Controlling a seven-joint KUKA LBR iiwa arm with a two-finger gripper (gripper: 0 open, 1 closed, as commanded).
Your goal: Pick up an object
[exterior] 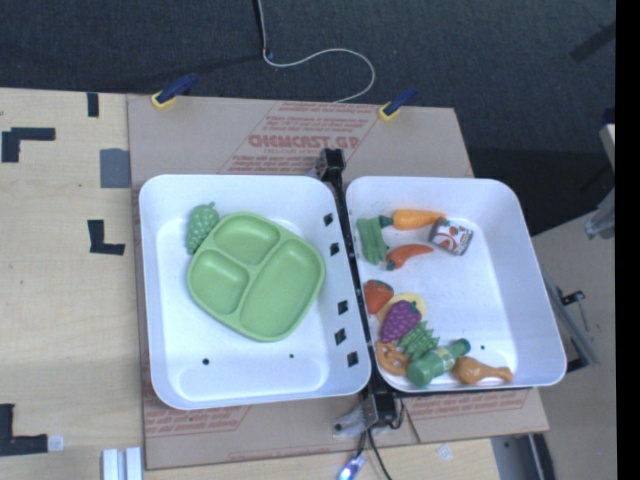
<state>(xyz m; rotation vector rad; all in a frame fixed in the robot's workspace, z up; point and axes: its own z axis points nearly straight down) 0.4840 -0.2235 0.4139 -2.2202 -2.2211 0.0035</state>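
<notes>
Gripper state I cannot tell from my feed, so I report the bench alone. Two white bins sit side by side on cardboard. The left bin holds a green plate with three compartments, and a green bunch touches the plate's upper left rim. The right bin holds the small toys I could pick. Near its top lie a carrot and, just beside it to the right, a can on its side. A green pod lies by the divider, with an orange pepper below the carrot. Further down the divider side I see a tomato, then purple grapes resting on a yellow piece. At the bottom edge a green bottle and an orange gourd lie close together. A white cable loops on the dark floor above the bench.
</notes>
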